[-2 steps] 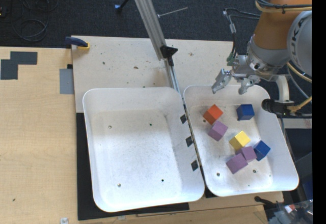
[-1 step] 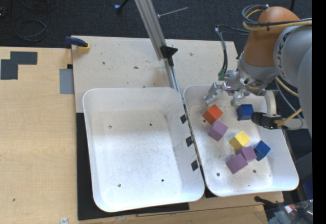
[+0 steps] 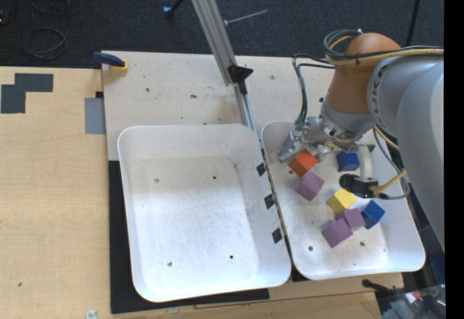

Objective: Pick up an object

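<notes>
My gripper point(image 3: 294, 147) hangs over the far left part of the right bin point(image 3: 366, 267), below the arm's orange band. An orange block point(image 3: 304, 162) sits right under the gripper's tip, touching or nearly touching it. Just in front of that block lies a purple block point(image 3: 310, 185). A blue block point(image 3: 348, 161) rests to the gripper's right, partly behind the wrist. Toward the front of the bin sit a yellow block point(image 3: 341, 201), two more purple blocks point(image 3: 354, 218) point(image 3: 336, 232) and another blue block point(image 3: 373, 214), packed close together.
The left bin point(image 3: 188, 135) is bare white with a few dark specks. A slanted metal rail point(image 3: 214, 27) rises behind the bins. Black clips point(image 3: 269, 201) mark the divider between the bins. Cables point(image 3: 366, 185) loop from the wrist over the right bin.
</notes>
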Controlling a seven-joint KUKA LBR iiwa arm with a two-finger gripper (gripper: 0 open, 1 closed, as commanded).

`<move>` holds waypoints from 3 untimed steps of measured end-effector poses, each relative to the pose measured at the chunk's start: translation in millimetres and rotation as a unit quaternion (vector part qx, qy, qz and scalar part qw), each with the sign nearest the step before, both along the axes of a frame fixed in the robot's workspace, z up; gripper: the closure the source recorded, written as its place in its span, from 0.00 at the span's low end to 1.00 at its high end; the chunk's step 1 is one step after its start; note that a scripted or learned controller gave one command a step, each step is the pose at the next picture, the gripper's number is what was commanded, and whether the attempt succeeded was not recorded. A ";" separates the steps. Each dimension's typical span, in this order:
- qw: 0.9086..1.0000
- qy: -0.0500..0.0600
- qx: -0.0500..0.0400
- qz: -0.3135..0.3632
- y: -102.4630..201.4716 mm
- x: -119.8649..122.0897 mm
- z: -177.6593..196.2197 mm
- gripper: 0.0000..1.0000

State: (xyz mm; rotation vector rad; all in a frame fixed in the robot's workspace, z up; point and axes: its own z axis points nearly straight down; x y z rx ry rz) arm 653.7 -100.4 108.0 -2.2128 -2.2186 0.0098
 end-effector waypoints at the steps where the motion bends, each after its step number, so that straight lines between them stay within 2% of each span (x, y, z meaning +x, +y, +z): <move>1: 1.000 -0.003 -0.001 -0.002 -1.7 1.7 14.2 1.00; 2: 1.000 -0.007 -0.001 -0.001 0.4 3.6 77.7 1.00; 3: 1.000 -0.007 -0.001 -0.001 -1.3 4.3 119.6 1.00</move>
